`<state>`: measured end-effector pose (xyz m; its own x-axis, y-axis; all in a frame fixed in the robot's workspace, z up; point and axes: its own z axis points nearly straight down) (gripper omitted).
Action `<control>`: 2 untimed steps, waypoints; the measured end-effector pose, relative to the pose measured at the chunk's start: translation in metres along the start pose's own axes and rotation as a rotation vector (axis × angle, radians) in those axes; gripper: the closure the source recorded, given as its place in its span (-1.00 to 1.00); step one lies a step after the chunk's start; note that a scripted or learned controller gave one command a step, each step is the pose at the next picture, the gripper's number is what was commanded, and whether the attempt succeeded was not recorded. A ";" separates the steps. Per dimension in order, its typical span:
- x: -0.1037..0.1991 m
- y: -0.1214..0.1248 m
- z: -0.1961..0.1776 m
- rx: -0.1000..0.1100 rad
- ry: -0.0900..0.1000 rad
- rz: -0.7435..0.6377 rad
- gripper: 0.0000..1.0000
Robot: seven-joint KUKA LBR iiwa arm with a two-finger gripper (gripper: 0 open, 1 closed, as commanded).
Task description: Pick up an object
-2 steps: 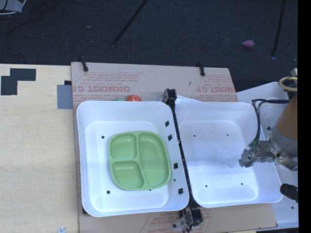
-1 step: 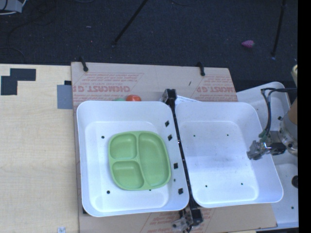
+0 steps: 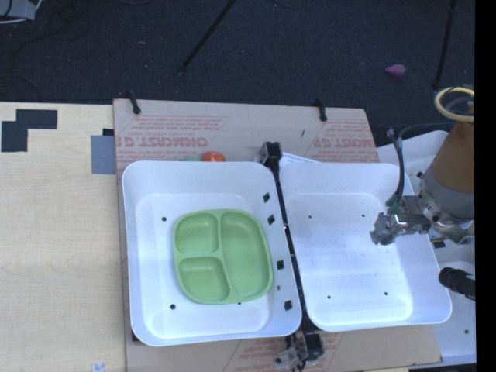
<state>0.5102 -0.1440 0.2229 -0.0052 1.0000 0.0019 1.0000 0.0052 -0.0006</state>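
A light green plate [image 3: 222, 255] with three compartments lies flat in the left bin [image 3: 147, 208]. My gripper [image 3: 385, 231] hangs over the right side of the right bin [image 3: 341, 285], far from the plate. Its metal end points left and I see nothing between its tips. The arm with its orange band [image 3: 457, 157] comes in from the right edge.
A small red-orange object [image 3: 212, 157] and a bit of green lie just behind the left bin's back rim on the cardboard sheet [image 3: 232, 130]. A black divider clip strip [image 3: 279, 231] runs between the two bins. Cables hang beside the arm at the right.
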 end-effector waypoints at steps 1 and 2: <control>0.050 0.029 -0.001 0.000 0.000 0.000 1.00; 0.099 0.036 0.004 0.003 0.000 0.001 1.00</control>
<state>0.5456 -0.0445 0.2191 -0.0039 1.0000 0.0020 1.0000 0.0039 -0.0039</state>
